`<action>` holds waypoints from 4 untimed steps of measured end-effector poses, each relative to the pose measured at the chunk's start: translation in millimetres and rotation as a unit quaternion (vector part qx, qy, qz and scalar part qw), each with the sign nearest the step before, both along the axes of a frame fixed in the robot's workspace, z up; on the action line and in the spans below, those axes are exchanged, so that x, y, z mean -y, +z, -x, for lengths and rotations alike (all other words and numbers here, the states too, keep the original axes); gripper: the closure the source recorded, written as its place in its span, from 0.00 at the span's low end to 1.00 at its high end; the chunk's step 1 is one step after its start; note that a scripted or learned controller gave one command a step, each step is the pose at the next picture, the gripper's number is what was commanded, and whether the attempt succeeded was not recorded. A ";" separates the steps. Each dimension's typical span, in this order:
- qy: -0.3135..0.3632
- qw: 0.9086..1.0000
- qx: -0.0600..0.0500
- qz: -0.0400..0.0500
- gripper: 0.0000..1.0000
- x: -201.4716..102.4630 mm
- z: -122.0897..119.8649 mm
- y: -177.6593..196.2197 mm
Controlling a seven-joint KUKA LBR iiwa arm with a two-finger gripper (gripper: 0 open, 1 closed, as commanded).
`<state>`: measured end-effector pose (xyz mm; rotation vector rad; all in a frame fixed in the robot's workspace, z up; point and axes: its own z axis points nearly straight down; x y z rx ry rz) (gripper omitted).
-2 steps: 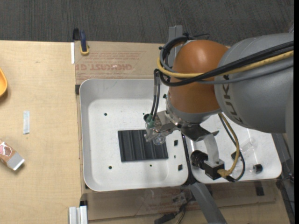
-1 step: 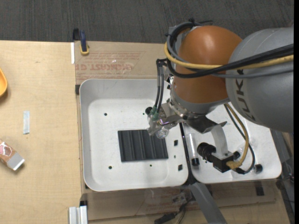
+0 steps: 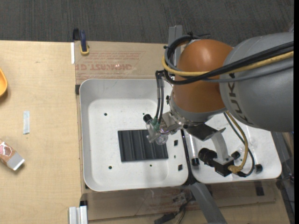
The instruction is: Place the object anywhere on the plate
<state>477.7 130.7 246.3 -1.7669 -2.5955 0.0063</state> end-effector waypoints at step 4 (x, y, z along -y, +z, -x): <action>0.183 0.983 0.002 -0.001 1.00 32.1 -1.0 35.3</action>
